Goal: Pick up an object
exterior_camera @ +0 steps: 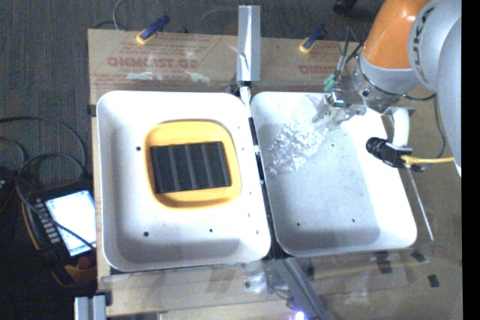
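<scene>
The pincer [335,105] was seen low over the far part of the right bin [375,240]. It was carried by the grey arm [409,26] reaching in from the right. Whether the pincer was open or closed could not be told, as its tip was blurred against the white floor of the bin. Nothing could be confirmed as gripped.

The likeliest failure was judged to be a miss or a slip on the clear crumpled plastic [292,142]. This lay in the far left part of the right bin, and its far end reached up to the pincer. Such thin, glossy film would be expected to flatten or slide away under pressure instead of being caught. Only a loose fold might be pinched, and it could then be pulled free as the arm was raised. A descent so near the far wall of the bin could also lead to the rim being struck.

The plastic appeared transparent and wrinkled, with bright speckled highlights and no firm outline. It was taken to be light and limp. Its edges were hard to separate from the white bin.

A second candidate was noted in the left bin [120,236], well apart from the pincer. This was a yellow block [193,163] with rounded corners and a dark ribbed panel on top. It lay flat near the middle of that bin.
</scene>
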